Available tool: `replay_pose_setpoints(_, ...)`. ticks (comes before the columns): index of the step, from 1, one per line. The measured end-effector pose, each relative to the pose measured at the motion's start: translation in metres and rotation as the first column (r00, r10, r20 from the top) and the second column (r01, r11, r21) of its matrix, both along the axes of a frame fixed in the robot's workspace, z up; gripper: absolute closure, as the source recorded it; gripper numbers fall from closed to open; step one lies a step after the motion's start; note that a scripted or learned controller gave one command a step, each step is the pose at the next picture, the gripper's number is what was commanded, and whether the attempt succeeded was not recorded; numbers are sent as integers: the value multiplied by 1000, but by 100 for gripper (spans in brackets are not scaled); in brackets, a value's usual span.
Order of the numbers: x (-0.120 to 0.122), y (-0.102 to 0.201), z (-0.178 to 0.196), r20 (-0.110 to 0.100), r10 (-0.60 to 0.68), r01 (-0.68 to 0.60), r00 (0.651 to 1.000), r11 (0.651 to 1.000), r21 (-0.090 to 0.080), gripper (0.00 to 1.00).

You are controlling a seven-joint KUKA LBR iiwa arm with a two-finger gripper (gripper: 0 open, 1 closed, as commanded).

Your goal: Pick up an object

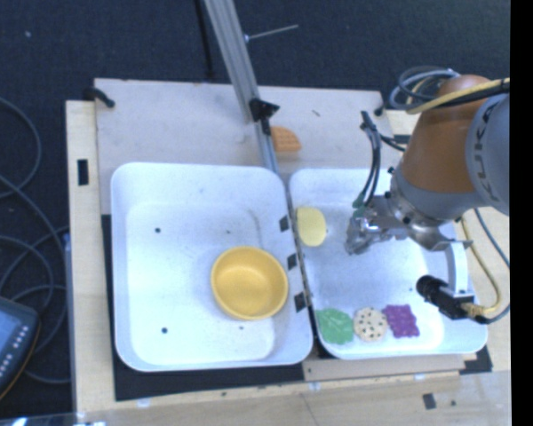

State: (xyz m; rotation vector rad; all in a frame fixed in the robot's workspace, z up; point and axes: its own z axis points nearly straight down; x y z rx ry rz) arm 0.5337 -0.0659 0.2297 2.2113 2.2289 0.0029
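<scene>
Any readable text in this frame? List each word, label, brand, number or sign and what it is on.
No text can be read in this frame.
Tablet-like screen at the left edge: lit, but its contents are too small and blurred to read.
Yellow bowl, yellow oval piece, green piece, cookie, purple piece, both white bins: no markings visible.

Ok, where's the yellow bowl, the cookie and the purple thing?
yellow bowl (248, 281), camera view, on its inside bottom.
cookie (369, 324), camera view, on its middle.
purple thing (401, 320), camera view, on its middle.
</scene>
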Motion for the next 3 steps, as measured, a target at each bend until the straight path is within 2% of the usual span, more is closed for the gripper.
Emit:
replay_pose_setpoints(2,20,99,3,-1,0,0,1000,1000,2,100)
replay_pose_setpoints(3,42,154,15,0,1,-1,1000,1000,2,100)
